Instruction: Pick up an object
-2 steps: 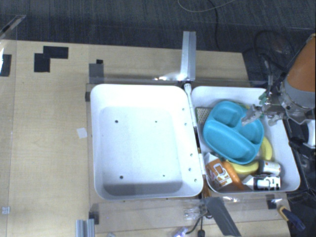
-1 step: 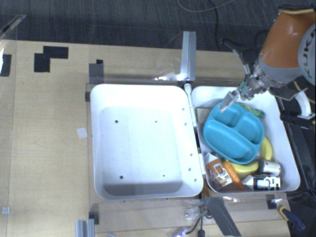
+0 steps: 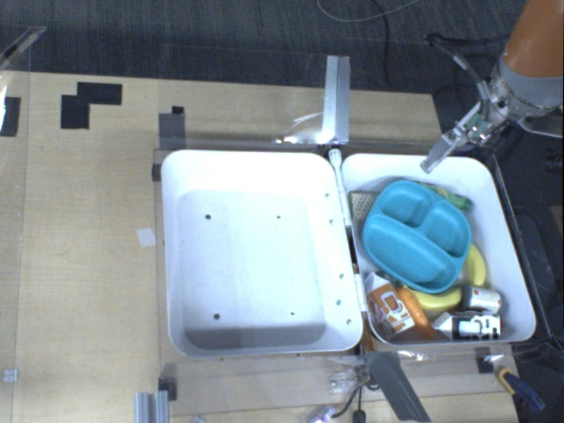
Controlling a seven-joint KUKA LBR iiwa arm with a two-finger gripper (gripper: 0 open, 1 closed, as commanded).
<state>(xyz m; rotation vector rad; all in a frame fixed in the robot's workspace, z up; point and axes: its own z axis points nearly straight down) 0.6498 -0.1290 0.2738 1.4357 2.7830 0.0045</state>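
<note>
Seeing blue three-compartment plastic tray (image 3: 417, 233) in right white bin (image 3: 507, 203), long axis diagonal, tilted over yellow banana (image 3: 441, 299). Claw (image 3: 438, 159) above bin's far rim, empty; can't tell how far open.

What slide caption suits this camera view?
End effector poised above right bin holding blue divided tray, banana and packets.

Grey arm (image 3: 529, 82) — orange band, slim claw (image 3: 438, 159)

Wooden bench (image 3: 79, 263), black tape marks (image 3: 88, 102), looped cable (image 3: 370, 7) on dark floor (image 3: 176, 7)
</note>
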